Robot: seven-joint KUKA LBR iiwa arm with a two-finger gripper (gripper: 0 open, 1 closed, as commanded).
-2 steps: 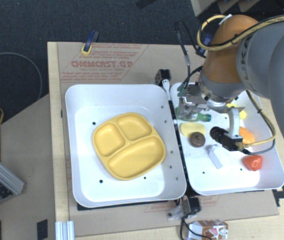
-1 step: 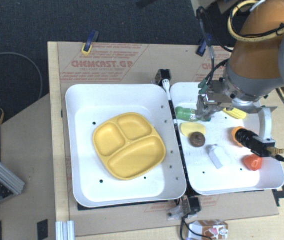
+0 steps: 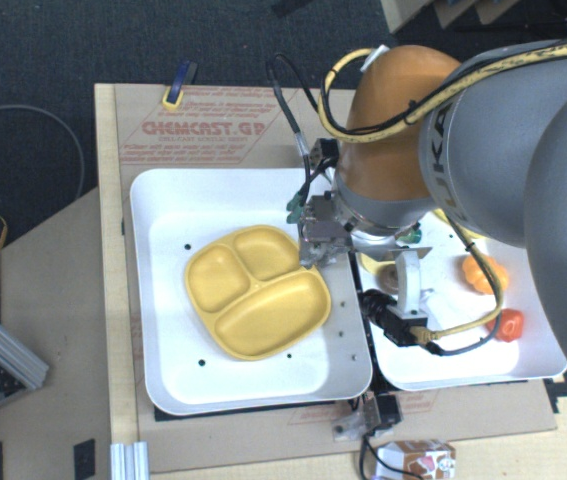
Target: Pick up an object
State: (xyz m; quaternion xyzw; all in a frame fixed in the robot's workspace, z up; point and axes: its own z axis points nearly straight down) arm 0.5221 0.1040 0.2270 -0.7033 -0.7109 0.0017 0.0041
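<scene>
The pincer [image 3: 315, 240] hangs low over the left bin [image 3: 153, 268], at the 2 o'clock edge of a yellow divided plate [image 3: 256, 291] lying flat near the bin's middle. Its dark tip appears to touch the plate's rim, but whether it is parted or clenched I cannot tell, since the arm's orange band [image 3: 393, 128] and grey wrist cover it from above. In the right bin [image 3: 483, 363], an orange piece [image 3: 483, 271] lies at 3 o'clock and a small red object [image 3: 509, 325] at 4 o'clock.

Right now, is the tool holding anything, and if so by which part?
It cannot be told: the tool sits at the yellow divided plate's upper right rim in the left bin, with the arm hiding the contact.
</scene>
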